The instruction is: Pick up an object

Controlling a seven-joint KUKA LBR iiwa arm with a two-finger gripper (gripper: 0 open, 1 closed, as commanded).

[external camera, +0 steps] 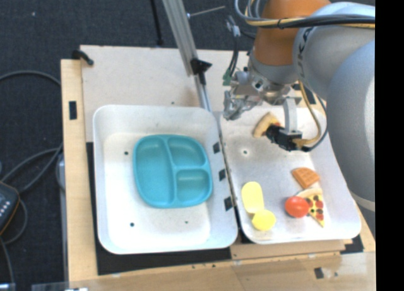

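claw [235, 108] above right bin [338, 176], teal tray [172, 171]

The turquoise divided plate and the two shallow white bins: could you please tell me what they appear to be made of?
The turquoise divided plate looks like moulded plastic, smooth with a soft sheen: uniform colour, rounded compartment ridges. The left shallow white bin and the right shallow white bin look like thin formed plastic, matte and slightly scuffed, with rounded corners; the material can't be confirmed.

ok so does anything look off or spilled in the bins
Nothing stands out. The blue divided plate lies flat in the left bin, turned a little askew. In the right bin, the yellow pieces, tomato, pizza slice and waffle piece lie loose, nothing spilled over the rim.
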